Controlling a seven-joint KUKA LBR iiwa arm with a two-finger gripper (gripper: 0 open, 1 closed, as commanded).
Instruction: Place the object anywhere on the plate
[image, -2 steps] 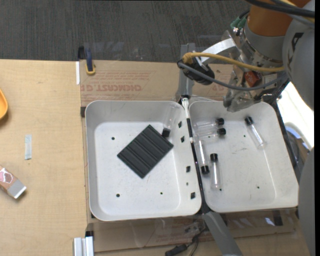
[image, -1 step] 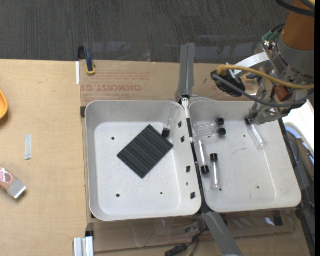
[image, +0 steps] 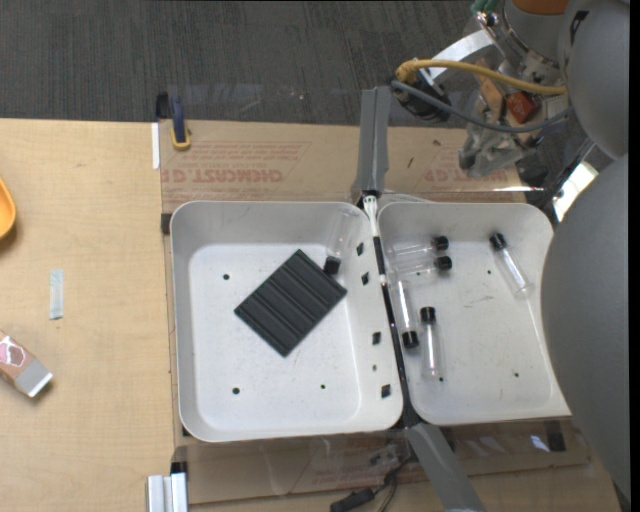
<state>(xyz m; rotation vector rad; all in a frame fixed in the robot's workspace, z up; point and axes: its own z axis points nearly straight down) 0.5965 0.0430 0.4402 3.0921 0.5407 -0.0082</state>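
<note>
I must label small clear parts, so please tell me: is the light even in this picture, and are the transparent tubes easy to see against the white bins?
In the camera view, the light is soft and even, with faint shadows under the black ribbed plate. The clear tubes nearly vanish against the right bin; their black caps stand out. The gripper looks slightly blurred.

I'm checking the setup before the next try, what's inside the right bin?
Inside the right bin lie several clear tubes with black caps; one more tube leans in the left bin beside the dark ribbed plate. The arm's grey body covers the bin's right edge.
</note>
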